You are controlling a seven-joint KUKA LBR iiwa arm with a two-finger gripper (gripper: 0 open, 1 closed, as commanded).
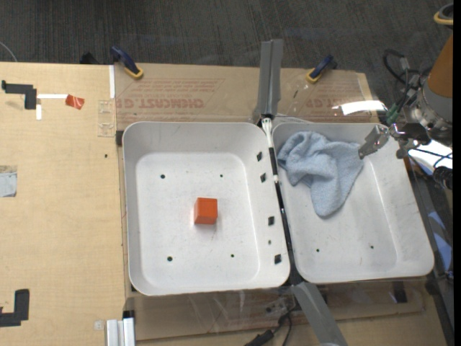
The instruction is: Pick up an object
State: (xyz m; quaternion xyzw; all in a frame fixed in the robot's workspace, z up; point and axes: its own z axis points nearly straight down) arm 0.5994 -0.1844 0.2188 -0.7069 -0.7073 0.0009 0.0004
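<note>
The cloth (324, 170) lies crumpled in the right bin (389, 251), bunched toward its upper left corner, with one tail trailing down toward the bin's middle and its right edge drawn up toward me. I judge it light, soft and limp: it will not slip like a hard thing, but it will sag, stretch and drag across the floor as I lift, so a shallow nip on a single thin layer may pull free. The best hold, I think, is a raised fold where several layers stack, taken deep enough that the fabric fills the space between my pads. My gripper (374, 140) sits at the cloth's upper right edge, near the bin's back wall, touching it or very nearly so; the view is too small there for me to tell whether my fingers stand apart or are closed, or whether any cloth lies between them. The other candidate, a small orange block (206, 211), sits alone near the middle of the left bin (144, 215), well apart from me; it looks stiff and light, with flat faces.
</note>
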